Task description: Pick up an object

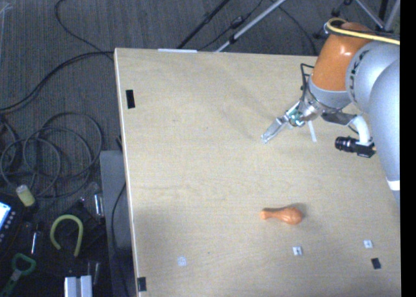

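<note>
**Hand above the bench, nothing in it**

Hand [289,127] hangs over the bare wooden bench [195,159], fingers seemingly spread and gripping nothing, though they are small and blurred. One orange, pear-shaped object [283,215] lies on the bench, well apart, nearer the front edge.

The grey arm [380,94] with its orange band reaches in from the right, its gripper [281,128] angled down and leftward, slender fingers [272,134] extended, nothing between them.
</note>
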`<state>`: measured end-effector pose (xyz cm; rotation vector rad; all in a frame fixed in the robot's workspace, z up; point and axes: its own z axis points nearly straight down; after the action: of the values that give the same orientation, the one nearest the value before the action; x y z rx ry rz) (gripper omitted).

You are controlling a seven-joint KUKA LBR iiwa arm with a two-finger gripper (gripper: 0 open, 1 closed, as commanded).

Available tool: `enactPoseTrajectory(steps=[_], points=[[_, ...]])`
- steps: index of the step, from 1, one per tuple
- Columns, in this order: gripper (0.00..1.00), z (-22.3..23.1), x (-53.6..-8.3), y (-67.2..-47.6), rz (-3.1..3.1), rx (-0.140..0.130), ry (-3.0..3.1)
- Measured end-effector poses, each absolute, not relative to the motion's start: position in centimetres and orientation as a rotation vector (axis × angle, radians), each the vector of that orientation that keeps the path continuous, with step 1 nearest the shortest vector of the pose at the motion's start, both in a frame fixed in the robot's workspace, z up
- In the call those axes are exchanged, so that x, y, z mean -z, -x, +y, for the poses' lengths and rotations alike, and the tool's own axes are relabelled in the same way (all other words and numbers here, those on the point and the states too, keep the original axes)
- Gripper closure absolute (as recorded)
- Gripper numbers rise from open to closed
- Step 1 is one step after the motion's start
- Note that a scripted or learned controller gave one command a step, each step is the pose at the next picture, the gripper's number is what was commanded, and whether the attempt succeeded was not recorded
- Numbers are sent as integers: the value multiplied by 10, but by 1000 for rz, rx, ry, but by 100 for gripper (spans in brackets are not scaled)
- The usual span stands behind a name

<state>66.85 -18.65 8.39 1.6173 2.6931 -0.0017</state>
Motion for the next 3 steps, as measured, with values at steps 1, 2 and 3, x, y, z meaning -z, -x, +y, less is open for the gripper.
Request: enactPoseTrajectory(steps=[1,2,3], points=[[0,-186,-84,-669,2693,2,-1617],[100,-185,-93,-669,2692,-1,-1616],[100,-121,-154,-669,2555,-2,-1829]])
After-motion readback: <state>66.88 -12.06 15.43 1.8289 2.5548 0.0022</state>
